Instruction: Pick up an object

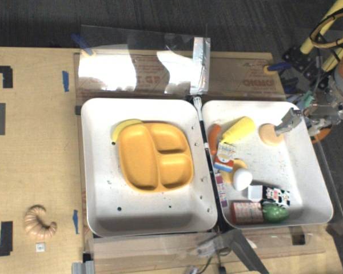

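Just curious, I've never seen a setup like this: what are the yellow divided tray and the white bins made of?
The yellow divided tray looks like moulded plastic: even colour, rounded compartments, soft sheen. The white bins also seem plastic, smooth and slightly glossy with rounded corners, though thin coated metal can't be ruled out.

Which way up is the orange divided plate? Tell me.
Upright: the orange divided plastic plate in the left white bin shows three hollow compartments facing up.

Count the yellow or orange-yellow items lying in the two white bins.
2. A divided tray fills the middle of the left bin; a yellow bottle-shaped item lies at the upper left of the right bin. Something yellow peeks from under the tray's upper left, unclear.
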Tool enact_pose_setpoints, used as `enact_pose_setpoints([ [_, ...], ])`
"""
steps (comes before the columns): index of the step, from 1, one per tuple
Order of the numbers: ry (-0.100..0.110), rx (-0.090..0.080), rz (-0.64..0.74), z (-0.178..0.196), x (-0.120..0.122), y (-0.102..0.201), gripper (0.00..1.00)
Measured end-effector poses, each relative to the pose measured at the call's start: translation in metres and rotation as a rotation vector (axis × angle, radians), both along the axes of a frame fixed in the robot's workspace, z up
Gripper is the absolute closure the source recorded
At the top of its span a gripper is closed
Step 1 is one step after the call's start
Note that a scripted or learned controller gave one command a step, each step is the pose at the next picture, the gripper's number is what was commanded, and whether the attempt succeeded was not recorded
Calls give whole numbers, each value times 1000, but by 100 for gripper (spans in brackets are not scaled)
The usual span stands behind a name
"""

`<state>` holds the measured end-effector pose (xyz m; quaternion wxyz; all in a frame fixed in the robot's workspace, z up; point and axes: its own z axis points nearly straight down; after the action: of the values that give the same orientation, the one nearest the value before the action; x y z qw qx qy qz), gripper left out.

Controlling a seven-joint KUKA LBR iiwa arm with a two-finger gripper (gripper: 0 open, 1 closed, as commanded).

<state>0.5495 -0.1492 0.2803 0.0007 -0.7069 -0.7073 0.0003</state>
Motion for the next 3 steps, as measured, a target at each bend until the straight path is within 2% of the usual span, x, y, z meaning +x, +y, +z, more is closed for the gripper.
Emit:
enact_pose_setpoints([
  [1,3,1,-133,-34,-9,-37,0],
  [2,10,2,-200,-116,49,10,0],
  [3,0,2,-154,-95,40,63,0],
])
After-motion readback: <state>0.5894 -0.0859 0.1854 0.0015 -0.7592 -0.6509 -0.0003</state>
